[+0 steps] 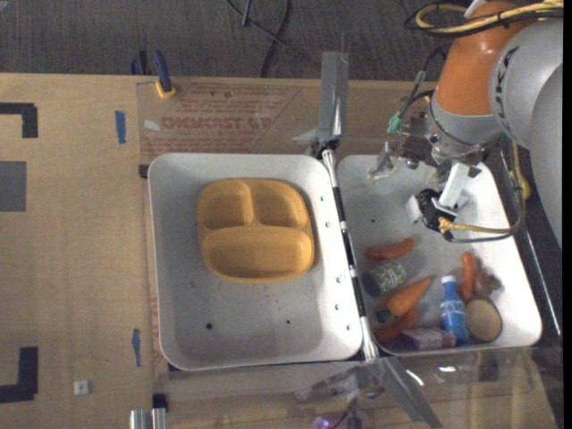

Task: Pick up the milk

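The gripper (391, 161) hangs over the far left corner of the right bin (375, 206), above bare floor, and nothing shows in it. From this angle I cannot tell whether it is wide or narrow. The milk (452, 311) I take to be the small blue bottle with a white cap. It lies near the bin's near edge toward the right corner, cap pointing to the far edge. It is well apart from the gripper, so the pick looks not yet begun, and the arm (527, 70) reaching in over the bin's right edge has most of the bin to cross. The milk is hemmed in: a potato (483, 320) sits just beside it on the right, a box (427, 338) just beside its base on the left, and a carrot (409, 296) lies at a slant near its left side. A sausage (391, 249) and a can (387, 278) sit further left, near the wall shared with the left bin (179, 311). The toys are heaped toward the near edge, which is probably why the far half is free for the gripper to wait over. A grip across the bottle's narrow body looks best, though the neighbours leave little room. A yellow tray (256, 229) lies alone in the left bin.
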Robot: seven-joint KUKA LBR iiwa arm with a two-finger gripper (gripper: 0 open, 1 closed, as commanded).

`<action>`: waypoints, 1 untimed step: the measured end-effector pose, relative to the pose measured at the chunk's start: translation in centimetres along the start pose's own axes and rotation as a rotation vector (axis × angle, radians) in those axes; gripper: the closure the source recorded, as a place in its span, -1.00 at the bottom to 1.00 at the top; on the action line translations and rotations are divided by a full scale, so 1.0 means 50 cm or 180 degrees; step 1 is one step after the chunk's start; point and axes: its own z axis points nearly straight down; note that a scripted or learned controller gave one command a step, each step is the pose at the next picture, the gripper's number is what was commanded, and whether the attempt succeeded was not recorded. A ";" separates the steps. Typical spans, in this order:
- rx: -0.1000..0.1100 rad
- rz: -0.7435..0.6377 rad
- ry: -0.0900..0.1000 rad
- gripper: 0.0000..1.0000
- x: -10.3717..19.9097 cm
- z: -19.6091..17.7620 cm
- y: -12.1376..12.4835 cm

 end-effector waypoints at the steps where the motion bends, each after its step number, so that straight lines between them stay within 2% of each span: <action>1: -0.0006 0.0150 -0.0003 -1.00 -0.086 -0.022 0.022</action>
